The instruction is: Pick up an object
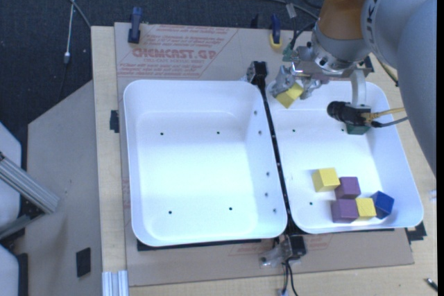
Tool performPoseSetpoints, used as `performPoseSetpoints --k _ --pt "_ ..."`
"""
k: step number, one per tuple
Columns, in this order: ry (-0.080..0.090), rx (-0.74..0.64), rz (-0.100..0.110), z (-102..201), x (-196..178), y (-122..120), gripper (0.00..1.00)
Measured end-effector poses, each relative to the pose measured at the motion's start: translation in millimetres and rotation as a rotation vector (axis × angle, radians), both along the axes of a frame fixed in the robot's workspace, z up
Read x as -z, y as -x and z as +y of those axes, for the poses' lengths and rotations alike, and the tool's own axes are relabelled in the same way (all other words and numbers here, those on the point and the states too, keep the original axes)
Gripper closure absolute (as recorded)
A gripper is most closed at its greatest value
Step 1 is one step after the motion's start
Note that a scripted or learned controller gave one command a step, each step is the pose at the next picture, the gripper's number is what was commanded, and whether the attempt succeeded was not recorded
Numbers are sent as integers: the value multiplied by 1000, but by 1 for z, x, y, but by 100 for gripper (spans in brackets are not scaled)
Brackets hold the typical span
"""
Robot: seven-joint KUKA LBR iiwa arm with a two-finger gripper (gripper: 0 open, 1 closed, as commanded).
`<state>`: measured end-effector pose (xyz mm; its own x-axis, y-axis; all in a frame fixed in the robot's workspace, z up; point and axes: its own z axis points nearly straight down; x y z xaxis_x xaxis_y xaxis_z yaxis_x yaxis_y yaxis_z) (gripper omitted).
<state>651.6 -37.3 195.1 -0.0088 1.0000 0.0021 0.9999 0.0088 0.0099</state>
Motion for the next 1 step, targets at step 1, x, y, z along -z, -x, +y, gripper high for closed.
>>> performPoseSetpoints --k 1 --pt "0 2 10 71 7 22 100"
